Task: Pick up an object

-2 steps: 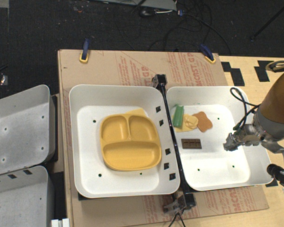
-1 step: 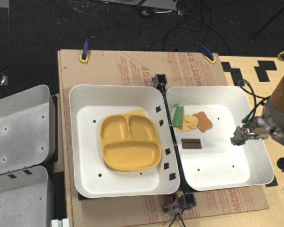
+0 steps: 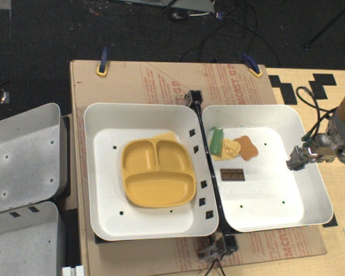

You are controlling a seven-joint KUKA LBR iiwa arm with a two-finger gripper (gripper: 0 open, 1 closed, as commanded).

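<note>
At three o'clock of the right bin we see the gripper; we cannot tell its state, well apart from the chocolate bar

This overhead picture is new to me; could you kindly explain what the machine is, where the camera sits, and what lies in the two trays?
The camera is fixed above a bench and looks down at a slant. At the right edge you see part of a robot arm; the dark piece at its end is its tool, which hangs over the right side of the right bin. I see nothing held in it.

Two shallow white bins sit side by side on a cardboard sheet. The left bin holds a yellow divided plate. The right bin holds a small cluster near its left wall: a green block, a pale yellow piece, an orange piece, and, just below them, a flat brown bar. The arm's job is to pick one up.
</note>
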